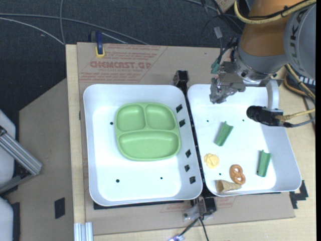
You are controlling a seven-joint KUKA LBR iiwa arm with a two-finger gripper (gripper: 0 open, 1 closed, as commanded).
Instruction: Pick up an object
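Approach is the step you are in: the gripper hangs over the right bin's far end, whether clenched or released I cannot tell, and you must bring it down to the nearest green piece.

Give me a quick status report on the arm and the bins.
Gripper over right bin's far end, holding nothing. Nearest piece: green block, untouched. Green plate in left bin.

grey arm reaches in from right, wrist angled downward.
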